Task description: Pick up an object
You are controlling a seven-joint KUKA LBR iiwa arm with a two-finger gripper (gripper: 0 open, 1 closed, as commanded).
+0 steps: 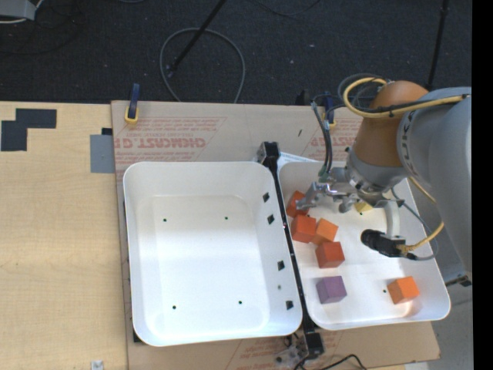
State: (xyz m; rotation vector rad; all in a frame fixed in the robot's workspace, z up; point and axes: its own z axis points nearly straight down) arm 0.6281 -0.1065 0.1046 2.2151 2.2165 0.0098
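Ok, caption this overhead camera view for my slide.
KUKA arm lowers its claw over orange blocks in the right bin.

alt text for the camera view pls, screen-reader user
A grey robot arm's gripper hangs over a cluster of orange and red blocks in the right white bin. A purple block and another orange block lie nearer the front.

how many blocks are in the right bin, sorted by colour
Red-orange cube blocks: 3
Lighter orange cube blocks: 2
Purple cube block: 1
Total: 6 blocks in the right white plastic bin. One red-orange cube sits partly under the hand, so its full shape is hard to see.
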